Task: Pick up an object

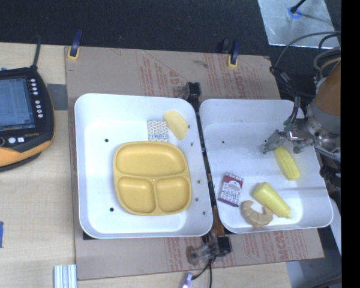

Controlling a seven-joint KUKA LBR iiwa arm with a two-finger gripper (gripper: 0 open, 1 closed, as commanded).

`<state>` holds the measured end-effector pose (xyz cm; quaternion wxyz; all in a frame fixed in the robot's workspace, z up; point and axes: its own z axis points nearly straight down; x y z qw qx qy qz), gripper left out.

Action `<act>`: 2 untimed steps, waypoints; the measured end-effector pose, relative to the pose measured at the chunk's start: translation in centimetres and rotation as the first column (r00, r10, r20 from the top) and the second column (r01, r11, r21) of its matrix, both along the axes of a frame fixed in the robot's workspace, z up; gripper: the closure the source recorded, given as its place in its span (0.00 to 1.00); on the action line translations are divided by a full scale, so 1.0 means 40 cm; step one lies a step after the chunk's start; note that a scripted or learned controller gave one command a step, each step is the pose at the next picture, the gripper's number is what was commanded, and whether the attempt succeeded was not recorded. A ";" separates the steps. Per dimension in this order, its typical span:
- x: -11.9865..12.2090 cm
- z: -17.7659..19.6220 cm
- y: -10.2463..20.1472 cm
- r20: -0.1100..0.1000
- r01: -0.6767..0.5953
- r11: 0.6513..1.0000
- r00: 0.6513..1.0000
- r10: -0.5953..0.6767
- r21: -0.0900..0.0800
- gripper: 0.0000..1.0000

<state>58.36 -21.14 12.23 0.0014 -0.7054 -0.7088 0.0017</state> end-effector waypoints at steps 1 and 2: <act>-0.042 0.037 0.000 0.000 0.000 1.000 1.000 0.000 0.000 0.00; -0.017 -0.014 -0.001 0.000 -0.002 1.000 1.000 0.002 0.000 0.00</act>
